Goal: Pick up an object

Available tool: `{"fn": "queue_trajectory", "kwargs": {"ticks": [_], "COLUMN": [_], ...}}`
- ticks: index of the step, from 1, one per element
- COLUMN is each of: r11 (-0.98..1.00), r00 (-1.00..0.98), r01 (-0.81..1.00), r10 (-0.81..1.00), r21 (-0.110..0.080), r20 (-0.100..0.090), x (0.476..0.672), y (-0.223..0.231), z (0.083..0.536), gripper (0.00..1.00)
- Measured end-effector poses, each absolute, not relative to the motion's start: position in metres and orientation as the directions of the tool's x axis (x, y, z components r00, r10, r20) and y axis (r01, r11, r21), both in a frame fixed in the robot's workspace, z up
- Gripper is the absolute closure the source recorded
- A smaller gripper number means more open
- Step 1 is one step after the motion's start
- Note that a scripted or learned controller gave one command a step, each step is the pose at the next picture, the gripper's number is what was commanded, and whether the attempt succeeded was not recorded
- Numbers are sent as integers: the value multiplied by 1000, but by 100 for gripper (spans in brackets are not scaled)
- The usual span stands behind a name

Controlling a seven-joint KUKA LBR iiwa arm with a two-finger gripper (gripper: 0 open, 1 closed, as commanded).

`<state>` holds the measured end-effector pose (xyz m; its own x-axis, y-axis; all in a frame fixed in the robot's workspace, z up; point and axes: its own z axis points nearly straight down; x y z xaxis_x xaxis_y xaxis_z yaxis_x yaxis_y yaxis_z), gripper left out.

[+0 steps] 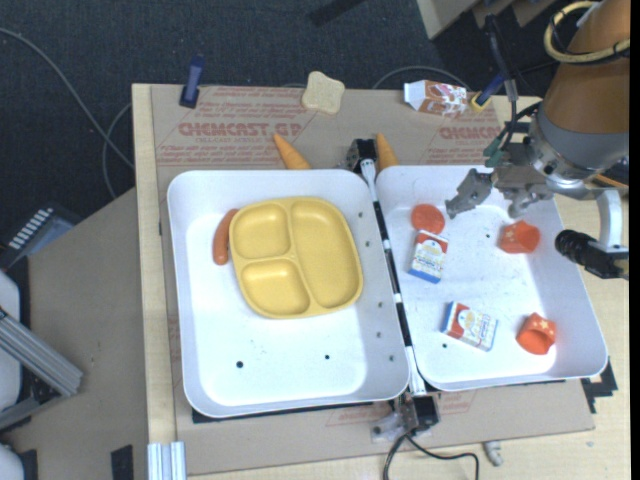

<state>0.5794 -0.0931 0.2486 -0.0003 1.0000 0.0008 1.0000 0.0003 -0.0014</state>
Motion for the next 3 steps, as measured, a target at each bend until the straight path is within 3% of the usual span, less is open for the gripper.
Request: {"fn": "queue_trajectory", "kwargs": {"ticks": [2,3], "r11": [0,1], "r00": [0,-1], "r01": [1000,1000], "r10": [1000,1000], "r21": [-2,0], "r20": [0,0], "x": [665,665], "y": [-100,-97], "z": [83,85], "gripper": [0,0]}}
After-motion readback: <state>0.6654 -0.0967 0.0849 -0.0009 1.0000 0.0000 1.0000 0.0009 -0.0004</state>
